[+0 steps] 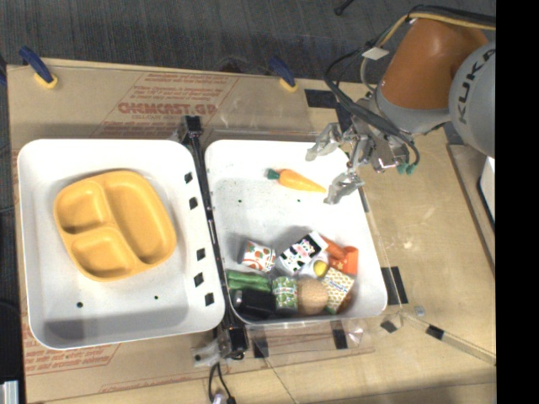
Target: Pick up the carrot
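Note:
An orange carrot (pixel 299 180) with a green top lies on its side in the upper part of the right bin (pixel 253 209). My gripper (pixel 332 168) hangs at that bin's upper right edge, just right of the carrot's tip. Its two metal fingers (pixel 322 148) are spread wide apart, one up near the rim and one lower by the carrot's end. Nothing sits between them.
A yellow divided plate (pixel 114 221) rests in the left bin (pixel 50 310). Several small toy foods and boxes (pixel 295 276) crowd the near corner of the right bin. The arm's orange band (pixel 429 53) looms at the upper right over the bench.

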